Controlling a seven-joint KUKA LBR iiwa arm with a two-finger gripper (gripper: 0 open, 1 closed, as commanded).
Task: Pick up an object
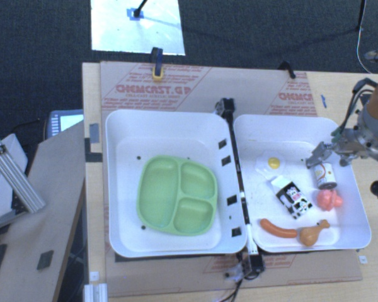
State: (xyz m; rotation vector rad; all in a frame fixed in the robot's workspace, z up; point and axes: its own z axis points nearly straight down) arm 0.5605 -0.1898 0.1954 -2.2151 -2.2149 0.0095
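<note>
Though partly cut off, end effector (pixel 327 156) overhangs can (pixel 326 176).

Robot lab: bench (pixel 195 80), 2 bins (pixel 170 121), aluminium framing (pixel 12 175).

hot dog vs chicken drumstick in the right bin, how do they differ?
The hot dog is orange-red; the chicken drumstick is tan brown. The hot dog is an even, slim, slightly curved rod; the drumstick swells at one end and narrows to a knobbed bone end. The hot dog lies nearly level in the view; the drumstick tilts up to the right. Both lie side by side along the right bin's near wall.
</note>
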